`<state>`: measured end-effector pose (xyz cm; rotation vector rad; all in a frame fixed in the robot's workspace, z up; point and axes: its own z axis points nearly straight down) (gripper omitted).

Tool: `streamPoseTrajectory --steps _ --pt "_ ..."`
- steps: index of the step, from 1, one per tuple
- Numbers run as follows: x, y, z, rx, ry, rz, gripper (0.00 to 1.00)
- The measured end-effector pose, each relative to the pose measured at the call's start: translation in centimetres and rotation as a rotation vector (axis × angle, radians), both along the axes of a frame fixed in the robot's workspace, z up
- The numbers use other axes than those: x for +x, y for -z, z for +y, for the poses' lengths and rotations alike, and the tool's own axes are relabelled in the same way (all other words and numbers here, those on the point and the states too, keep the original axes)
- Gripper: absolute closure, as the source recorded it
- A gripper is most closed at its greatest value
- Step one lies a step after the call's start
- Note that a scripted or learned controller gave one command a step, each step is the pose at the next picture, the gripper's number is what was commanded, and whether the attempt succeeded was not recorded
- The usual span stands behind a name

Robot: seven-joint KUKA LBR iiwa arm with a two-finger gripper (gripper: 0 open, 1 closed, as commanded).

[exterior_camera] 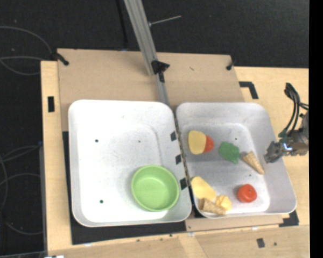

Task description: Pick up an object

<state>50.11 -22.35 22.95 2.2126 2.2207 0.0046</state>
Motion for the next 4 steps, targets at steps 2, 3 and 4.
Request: streamPoseTrajectory --steps 2,3,4 --pt "2.3 -1.8 11.5 0.004 -0.006 0.003 1.0" --pt "4.5 -2.2 16.7 0.004 -0.006 0.004 1.0" --pt "6.3 -2.8 22.2 0.004 -0.005 0.005 1.0"
